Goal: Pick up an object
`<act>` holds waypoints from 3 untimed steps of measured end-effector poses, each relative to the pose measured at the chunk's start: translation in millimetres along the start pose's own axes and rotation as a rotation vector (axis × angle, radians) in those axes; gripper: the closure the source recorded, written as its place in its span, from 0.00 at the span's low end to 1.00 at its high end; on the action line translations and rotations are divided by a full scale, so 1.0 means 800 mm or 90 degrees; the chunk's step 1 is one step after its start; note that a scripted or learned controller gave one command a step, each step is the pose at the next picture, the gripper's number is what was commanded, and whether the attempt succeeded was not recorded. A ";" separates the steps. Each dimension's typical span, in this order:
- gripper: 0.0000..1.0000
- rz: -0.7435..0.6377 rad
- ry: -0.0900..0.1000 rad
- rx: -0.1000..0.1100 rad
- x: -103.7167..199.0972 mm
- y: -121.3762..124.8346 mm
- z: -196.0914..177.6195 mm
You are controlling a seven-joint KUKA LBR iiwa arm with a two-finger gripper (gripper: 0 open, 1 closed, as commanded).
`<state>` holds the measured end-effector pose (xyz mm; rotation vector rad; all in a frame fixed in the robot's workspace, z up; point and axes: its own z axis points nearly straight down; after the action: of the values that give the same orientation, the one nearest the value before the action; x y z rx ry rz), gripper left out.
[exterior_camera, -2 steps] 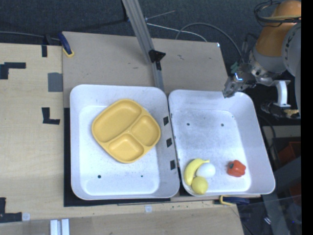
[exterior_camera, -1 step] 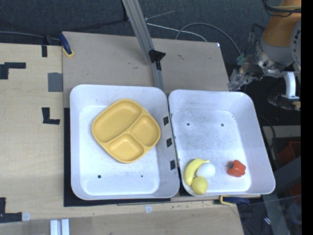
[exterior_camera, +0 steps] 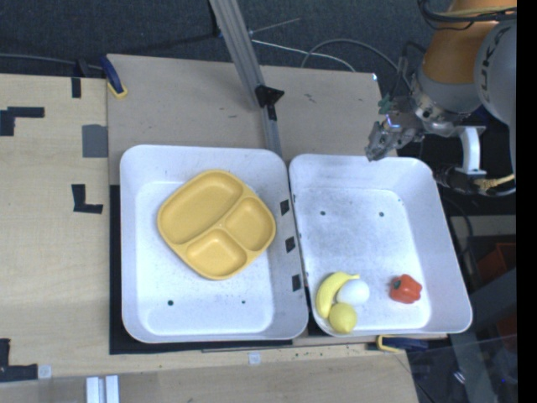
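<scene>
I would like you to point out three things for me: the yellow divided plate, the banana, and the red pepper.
yellow divided plate (exterior_camera: 216,223), camera view, on the ridge where its compartments meet.
banana (exterior_camera: 331,287), camera view, on the middle of its curved body.
red pepper (exterior_camera: 406,289), camera view, on the centre of its red body.

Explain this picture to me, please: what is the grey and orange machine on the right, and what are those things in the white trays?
It is a robot arm, filmed by one camera fixed above the bench, looking down at a slant. Its gripper hovers over the far edge of the right bin and holds nothing. That bin contains a banana, a white egg-shaped object, a lemon and a small red fruit, all near its front. The left bin holds a yellow divided plate.
</scene>
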<state>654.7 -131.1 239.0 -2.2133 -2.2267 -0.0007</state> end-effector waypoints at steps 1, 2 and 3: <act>1.00 0.000 0.000 0.000 0.060 -0.015 -0.008; 1.00 -0.001 0.000 0.000 0.129 -0.024 -0.016; 1.00 -0.001 0.000 0.000 0.193 -0.029 -0.020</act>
<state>630.6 23.5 254.9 -2.2117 -2.2273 -0.0002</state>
